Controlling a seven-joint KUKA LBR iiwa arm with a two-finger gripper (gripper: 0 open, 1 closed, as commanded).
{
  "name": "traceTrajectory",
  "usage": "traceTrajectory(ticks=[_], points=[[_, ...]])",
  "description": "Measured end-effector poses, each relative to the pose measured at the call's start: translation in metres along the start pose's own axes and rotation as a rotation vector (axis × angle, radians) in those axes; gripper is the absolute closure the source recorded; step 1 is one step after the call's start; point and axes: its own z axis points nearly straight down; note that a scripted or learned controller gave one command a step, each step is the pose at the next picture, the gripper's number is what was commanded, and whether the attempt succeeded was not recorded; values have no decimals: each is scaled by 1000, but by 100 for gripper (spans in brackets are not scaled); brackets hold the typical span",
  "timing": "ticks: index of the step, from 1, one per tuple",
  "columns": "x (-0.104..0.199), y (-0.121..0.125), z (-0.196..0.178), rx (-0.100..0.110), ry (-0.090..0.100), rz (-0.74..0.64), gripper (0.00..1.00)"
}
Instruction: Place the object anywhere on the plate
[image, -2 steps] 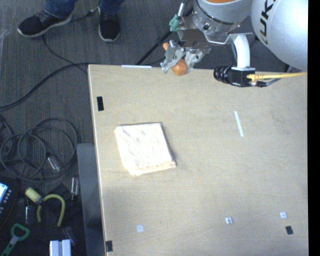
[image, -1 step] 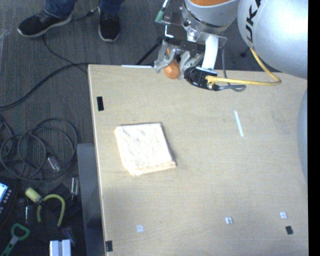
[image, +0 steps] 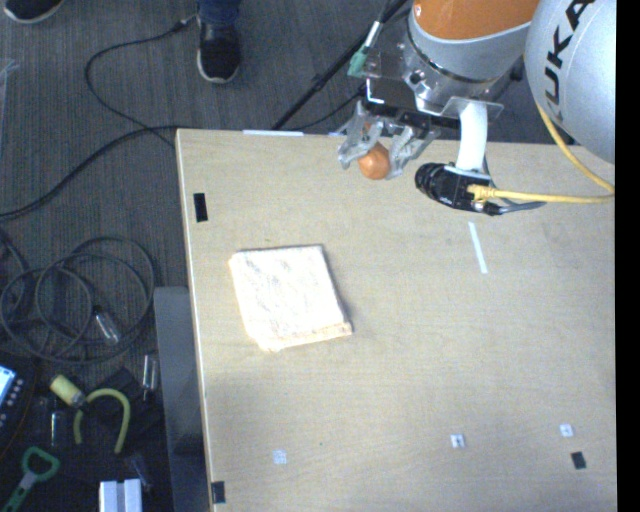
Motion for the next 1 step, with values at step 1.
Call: traceTrajectory(ticks=[1], points=[[86,51,1,1,0,54,100]])
